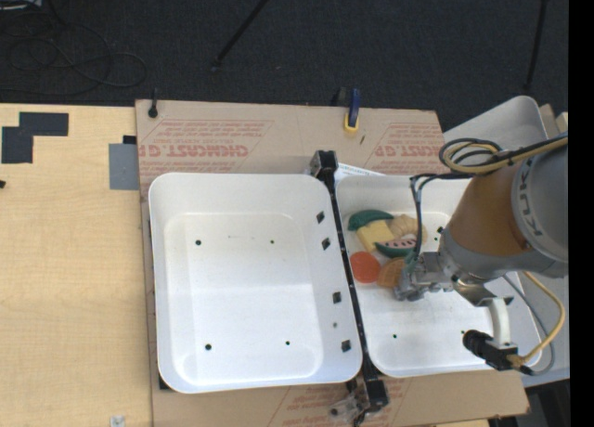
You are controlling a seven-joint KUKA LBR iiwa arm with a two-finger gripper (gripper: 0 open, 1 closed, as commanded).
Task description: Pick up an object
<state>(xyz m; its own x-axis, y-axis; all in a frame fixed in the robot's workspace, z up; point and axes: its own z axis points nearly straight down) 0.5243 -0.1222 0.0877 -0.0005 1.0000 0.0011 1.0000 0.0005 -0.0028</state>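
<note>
Toys, a small pile of green, yellow, red and orange pieces, lie in the right bin near its left wall, and we see the gripper low at the pile's right side, but we cannot tell its opening or hold.

Wooden bench, cardboard sheet (printed), two bins
</note>
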